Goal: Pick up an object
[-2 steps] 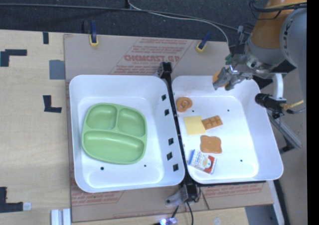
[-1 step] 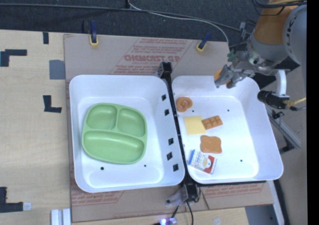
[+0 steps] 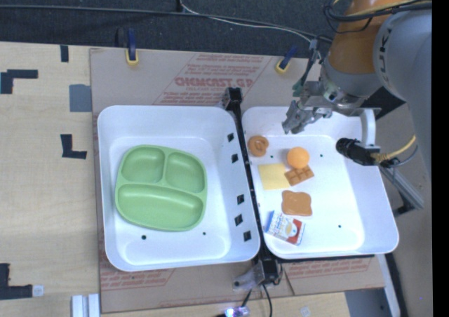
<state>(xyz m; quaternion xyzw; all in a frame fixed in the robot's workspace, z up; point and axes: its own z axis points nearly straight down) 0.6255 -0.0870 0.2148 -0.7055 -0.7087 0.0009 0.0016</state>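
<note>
The bench carries two white bins side by side. The left bin (image 3: 116, 238) holds a green divided plate (image 3: 161, 187), the largest thing in view, lying flat near the bin's middle. The right bin (image 3: 351, 217) holds all the small pickable things, and the arm (image 3: 400, 42) reaches over its far right corner.

The gripper (image 3: 296, 120) hangs above the far edge of the right bin, tips pointing down and slightly left. Nothing shows between them, so it carries nothing; whether the tips are spread or closed cannot be told from this slant.

The relation that matters: every candidate lies nearer than the gripper, toward the front of the bin. In order of size, the yellow cheese slice (image 3: 273, 176) lies flat, near and a little left of the tips; the carton (image 3: 285, 228) lies at the near edge, well apart; the toast (image 3: 297, 203) sits between those two. The brown cracker (image 3: 299, 175) touches the cheese's right edge, just under the orange ball (image 3: 298, 157). The small round pastry (image 3: 258, 145) lies to the near left.

The orange ball is almost straight toward the near side from the tips and is the closest, so a short move nearer and down would likely suit it.
</note>
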